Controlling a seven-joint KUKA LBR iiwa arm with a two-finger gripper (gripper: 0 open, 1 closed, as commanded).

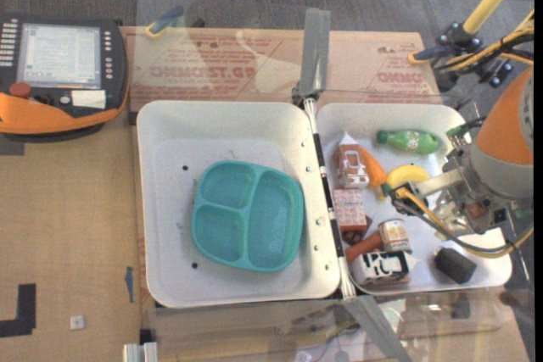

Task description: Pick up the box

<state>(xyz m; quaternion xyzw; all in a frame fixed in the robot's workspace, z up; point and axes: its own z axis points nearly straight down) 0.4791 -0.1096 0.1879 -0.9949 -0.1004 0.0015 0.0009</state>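
Brown bench board [68, 267] fills the lower left of the frame, and a control pad [64, 68] with a screen and an orange underside lies at the upper left. Next comes the left bin [161, 182], with a teal divided plate [248, 216] lying flat in its middle.

The right bin [407, 108] is crowded. The box [349, 210], small and reddish, lies against this bin's left wall, just below a red-and-white carton [348, 164] and above a black-and-white packet [383, 265]. A small can [393, 233] sits just right of the box. Further right are a green bottle [409, 140] near the top wall and a banana [407, 175].

The gripper [441, 203] hangs over the bin's right half, apart from the box; it is too cluttered with cables to tell whether it grasps anything. A black block [455, 264] lies below it. The arm [509, 148] enters at the right edge.
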